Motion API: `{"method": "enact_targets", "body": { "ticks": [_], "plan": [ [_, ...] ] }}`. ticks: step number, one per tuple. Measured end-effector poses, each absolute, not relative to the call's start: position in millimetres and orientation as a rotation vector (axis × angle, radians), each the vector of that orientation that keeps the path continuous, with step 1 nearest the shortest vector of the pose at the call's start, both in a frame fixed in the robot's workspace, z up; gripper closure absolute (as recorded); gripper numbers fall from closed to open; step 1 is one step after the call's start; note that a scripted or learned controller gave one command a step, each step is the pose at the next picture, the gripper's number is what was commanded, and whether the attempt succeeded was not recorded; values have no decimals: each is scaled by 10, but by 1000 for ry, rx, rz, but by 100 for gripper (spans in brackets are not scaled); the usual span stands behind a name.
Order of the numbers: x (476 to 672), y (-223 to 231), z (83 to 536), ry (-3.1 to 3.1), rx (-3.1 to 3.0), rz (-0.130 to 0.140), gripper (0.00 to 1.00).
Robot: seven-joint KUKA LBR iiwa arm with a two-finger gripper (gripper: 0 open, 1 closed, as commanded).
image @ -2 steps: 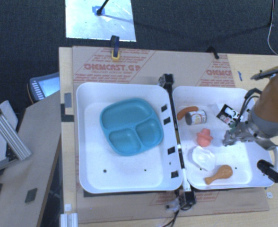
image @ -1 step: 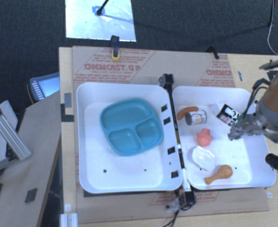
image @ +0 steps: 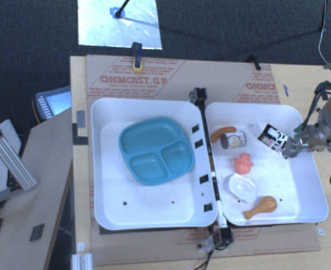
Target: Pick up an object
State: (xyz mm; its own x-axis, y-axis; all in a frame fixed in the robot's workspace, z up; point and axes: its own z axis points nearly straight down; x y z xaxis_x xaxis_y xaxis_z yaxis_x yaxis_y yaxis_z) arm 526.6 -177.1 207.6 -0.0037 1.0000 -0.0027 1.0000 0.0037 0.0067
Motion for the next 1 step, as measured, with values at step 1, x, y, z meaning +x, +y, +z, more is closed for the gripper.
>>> {"method": "enact_targets", "body": {
  "ticks": [1],
  "plan": [
    [5282,-1775,2449,2223,2213,4,100]
  ]
}}
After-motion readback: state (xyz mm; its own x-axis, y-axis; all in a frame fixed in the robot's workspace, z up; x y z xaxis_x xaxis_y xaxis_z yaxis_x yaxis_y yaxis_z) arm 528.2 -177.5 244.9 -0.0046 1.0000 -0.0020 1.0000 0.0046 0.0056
